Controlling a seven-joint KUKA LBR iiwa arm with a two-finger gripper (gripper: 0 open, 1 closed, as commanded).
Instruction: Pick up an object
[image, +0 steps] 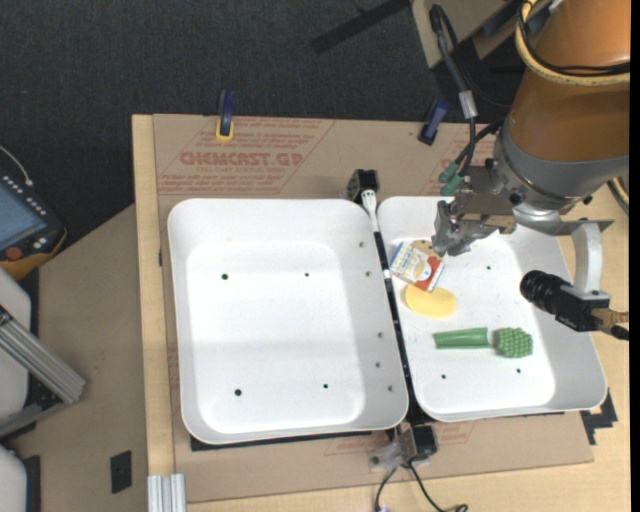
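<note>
One green brush (485, 340), one carton (415, 264), one yellow piece (430, 302)

Two white bins sit side by side. The right bin (560, 385) holds a small carton (415, 264), a yellow piece (431, 302) just below it, and a green brush (486, 341) — the gripper (447, 243) hangs at the carton's upper right edge.

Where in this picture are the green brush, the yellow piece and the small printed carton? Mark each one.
green brush (484, 340): camera view, on its handle near the head.
yellow piece (431, 302): camera view, on its middle.
small printed carton (414, 265): camera view, on its printed top face.
</note>
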